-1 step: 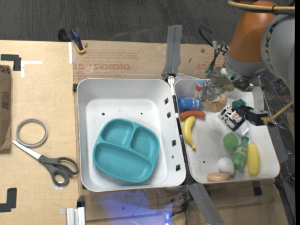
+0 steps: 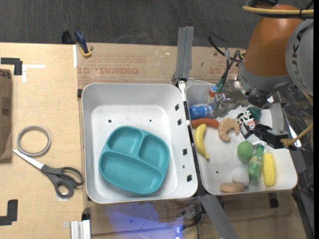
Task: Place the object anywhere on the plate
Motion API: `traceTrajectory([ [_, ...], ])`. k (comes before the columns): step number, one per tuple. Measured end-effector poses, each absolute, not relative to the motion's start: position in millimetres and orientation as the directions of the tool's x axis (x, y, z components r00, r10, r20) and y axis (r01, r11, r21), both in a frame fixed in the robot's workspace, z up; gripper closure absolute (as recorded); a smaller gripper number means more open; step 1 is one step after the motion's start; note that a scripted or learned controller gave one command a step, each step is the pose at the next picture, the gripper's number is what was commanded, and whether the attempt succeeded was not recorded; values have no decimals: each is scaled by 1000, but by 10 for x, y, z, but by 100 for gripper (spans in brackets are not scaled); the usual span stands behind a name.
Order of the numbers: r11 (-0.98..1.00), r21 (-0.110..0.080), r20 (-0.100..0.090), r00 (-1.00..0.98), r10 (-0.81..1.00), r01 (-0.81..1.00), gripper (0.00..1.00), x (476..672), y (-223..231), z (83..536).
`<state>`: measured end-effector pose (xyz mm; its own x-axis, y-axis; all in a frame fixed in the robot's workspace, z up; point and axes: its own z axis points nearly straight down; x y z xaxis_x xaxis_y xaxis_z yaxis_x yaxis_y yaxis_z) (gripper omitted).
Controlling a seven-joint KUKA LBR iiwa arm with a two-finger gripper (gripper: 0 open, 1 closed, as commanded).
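Dark grey carpet point(image 2: 134, 9) runs along the far side. The bench point(image 2: 40, 103) is pale wood, with a cardboard sheet point(image 2: 129, 63) laid flat behind the bins. On the wood lie a roll of tape point(image 2: 33, 140) and, just beside it, grey-handled scissors point(image 2: 52, 174). A bluish glow point(image 2: 144, 223) shows at the near edge.

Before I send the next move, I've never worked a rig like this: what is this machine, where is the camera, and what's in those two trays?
One camera looks down at a slant from above the bench. The grey and orange machine at the right is a robot arm; its end effector hangs over the right bin, too cluttered to judge its grip. That bin holds toy food: a banana, a croissant, a green ball, a corn cob and others. The left bin holds a teal divided plate, the goal, with nothing on it yet. Scissors and a tape roll lie on the bench outside.
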<state>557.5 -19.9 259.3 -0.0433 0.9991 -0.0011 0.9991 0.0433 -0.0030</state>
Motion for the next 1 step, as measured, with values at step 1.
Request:
traceTrajectory([
  [1,111,-3,-1,-111,994,994,100,5125,237,2852],
])
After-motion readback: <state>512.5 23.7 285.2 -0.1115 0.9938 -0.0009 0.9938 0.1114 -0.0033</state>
